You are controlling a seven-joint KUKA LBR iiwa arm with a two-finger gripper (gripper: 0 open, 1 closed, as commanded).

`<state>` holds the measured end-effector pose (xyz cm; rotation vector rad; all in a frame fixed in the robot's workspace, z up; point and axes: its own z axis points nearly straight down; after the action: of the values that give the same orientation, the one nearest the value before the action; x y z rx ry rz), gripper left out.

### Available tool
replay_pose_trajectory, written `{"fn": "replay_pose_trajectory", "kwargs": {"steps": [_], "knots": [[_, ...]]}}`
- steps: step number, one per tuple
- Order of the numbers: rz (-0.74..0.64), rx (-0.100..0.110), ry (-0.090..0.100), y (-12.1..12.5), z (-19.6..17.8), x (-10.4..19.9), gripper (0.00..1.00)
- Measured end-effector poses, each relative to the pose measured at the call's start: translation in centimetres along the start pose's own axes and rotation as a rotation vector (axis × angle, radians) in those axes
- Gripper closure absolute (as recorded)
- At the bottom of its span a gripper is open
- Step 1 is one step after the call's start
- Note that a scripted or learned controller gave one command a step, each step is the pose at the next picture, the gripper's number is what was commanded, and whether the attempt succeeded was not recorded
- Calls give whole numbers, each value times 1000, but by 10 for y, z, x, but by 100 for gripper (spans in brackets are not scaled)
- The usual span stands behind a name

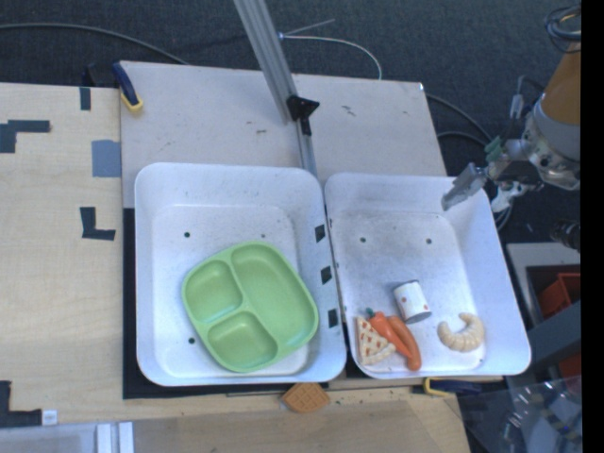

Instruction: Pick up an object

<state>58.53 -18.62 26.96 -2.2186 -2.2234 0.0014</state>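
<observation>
The end effector [464, 189] hovers at the right bin's [382, 206] far right rim; whether its fingers are apart, I cannot tell. The small white can [411, 301] lies near the bin's front, toward the camera and left of it, beside a toy carrot [397, 338].

The arm [566, 92] at the right edge wears an orange band above a pale grey wrist ring. Below the ring sits a darker grey block with small green and white fittings, thin dark cables looping beside it. The gripper [460, 190] is grey metal, slim and angular.
</observation>
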Motion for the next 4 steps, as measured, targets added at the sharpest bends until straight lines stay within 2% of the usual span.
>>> {"fn": "replay_pose_trajectory", "kwargs": {"steps": [1,2,4], "knots": [[0,0,0,0,0,0,0],[1,7,1,-3,65,2,0],[1,5,1,0,156,4,0]]}}
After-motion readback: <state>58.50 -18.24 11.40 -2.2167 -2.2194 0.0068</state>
